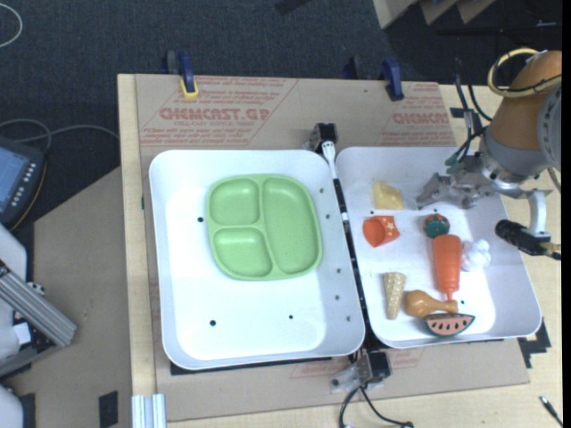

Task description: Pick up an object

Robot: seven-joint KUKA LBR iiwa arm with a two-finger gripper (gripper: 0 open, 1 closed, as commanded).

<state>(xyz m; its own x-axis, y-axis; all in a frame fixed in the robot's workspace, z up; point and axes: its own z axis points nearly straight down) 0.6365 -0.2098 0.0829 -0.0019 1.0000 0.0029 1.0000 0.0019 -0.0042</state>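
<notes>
Although the task names no particular item, the small green ball (pixel 435 226) looks the likeliest target, since it lies in the right bin (pixel 522 279) just below the gripper (pixel 449 192), a little toward the near edge of the bench. Touching or nearly touching it on the near side is the orange carrot (pixel 447 262), whose long axis runs away from the gripper toward the front rim, so a descent aimed too far forward would probably meet the carrot's top instead. A red piece (pixel 382 230) sits to the ball's left, a pale yellow wedge (pixel 387 195) above that, both apart from it. Whether the fingers are spread or closed I cannot tell; the dark metal parts blur together. The arm (pixel 522 119) reaches in over the bin's far right corner, with nothing visibly held.
</notes>
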